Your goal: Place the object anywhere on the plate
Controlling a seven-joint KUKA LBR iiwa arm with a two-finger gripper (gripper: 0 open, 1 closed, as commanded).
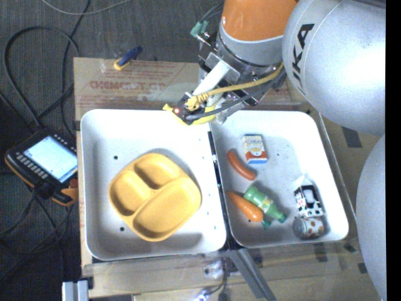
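The gripper [195,108] hangs at upper centre of the frame, over the rims where the two bins meet; whether it grips anything I cannot tell. Lower left lies the yellow plate [155,196] (three compartments) in the left bin [100,137]. The right bin [326,168] holds a sausage [241,165], carrot [245,207], green bottle [264,205], small carton [254,148] and can [308,226]

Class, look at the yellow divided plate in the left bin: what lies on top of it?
Nothing lies on the yellow divided plate; its three compartments are bare. The toys, such as the sausage and carrot, lie in the right bin. The bin floor beneath the plate is covered.
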